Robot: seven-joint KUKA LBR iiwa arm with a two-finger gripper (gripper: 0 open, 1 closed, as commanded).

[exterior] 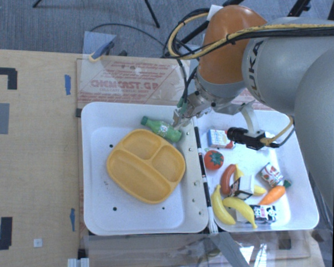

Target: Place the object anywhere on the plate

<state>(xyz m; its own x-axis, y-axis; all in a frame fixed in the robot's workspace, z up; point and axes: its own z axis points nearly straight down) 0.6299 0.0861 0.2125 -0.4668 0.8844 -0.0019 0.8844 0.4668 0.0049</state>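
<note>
— Where do we stand? We see the green bottle (162,129) lying on its side in the left bin (94,171), just off the far right corner of the yellow plate (146,165), perhaps touching its rim.

— And our gripper (181,115) sits right at the bottle's near end, low over the wall between the two bins. Whether it is apart or together we cannot tell; the wrist hides too much, so we won't claim we hold anything.

— Then the first risk is plain: we lift and the bottle stays where it lies. It is round and smooth, and it could roll or slip out of a weak pinch.

— If we catch it only by one end, we judge it may swing and drop short, landing on the bin floor beside the plate.

— The plate worries us too. Its rim is raised, so a bottle dragged rather than lifted could push the plate aside or tip it.

— And the dividing wall is close under the wrist. A low sideways move might knock it and jolt the right bin (305,179), with its tomato (213,159) and bananas (225,206).

— So we would want a clean lift before any travel.
</note>
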